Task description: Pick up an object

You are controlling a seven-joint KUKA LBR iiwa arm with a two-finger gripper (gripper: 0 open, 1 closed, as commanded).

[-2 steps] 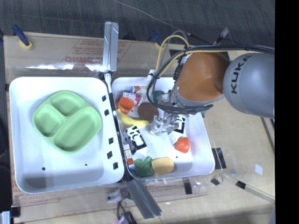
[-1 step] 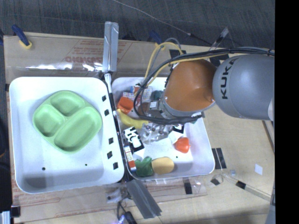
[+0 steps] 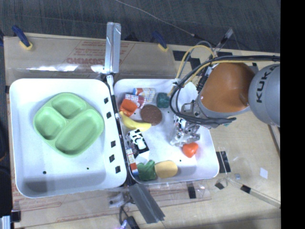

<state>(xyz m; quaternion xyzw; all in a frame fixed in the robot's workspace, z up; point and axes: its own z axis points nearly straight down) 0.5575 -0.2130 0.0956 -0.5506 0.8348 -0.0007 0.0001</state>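
The tool (image 3: 185,136) is seen right of the frame's centre, low in the right bin (image 3: 208,149); its fingers are small and blurred, so it cannot be told whether they are apart or together. Part of the bin is hidden by the orange wrist. A red object (image 3: 190,150) lies just below the tool, maybe touching.

Gripper (image 3: 185,136) fingertips perhaps blurred against the right bin (image 3: 207,168), arm (image 3: 267,97) cut off at right.
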